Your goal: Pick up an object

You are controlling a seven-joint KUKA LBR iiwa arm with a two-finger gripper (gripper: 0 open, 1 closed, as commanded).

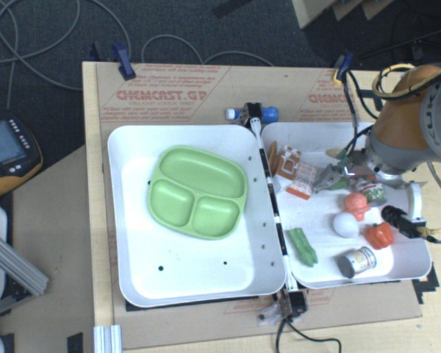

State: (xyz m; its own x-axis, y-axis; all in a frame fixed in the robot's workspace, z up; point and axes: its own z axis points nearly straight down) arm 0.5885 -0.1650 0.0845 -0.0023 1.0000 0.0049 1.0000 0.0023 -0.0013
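1. Two white bins sit on the desk (95,197); the left bin (132,271) bears a green divided plate (197,191).
2. Right bin (404,267): white ball (345,225), green piece (303,245), small can (356,262), orange toy (379,234).
3. Hand (336,173) hangs low over this bin's far side; whether it is spread or pinching, I cannot tell.

A robotics lab or test cell, not a home. The surface (206,87) is a board still in printed protective paper, held down by blue clamps (122,59). Two white bins (132,271) sit side by side on it. Loose cables (51,20) snake over dark carpet (169,13), a handheld control pendant (7,149) lies at the left, and an aluminium rail (15,267) crosses the lower left corner.
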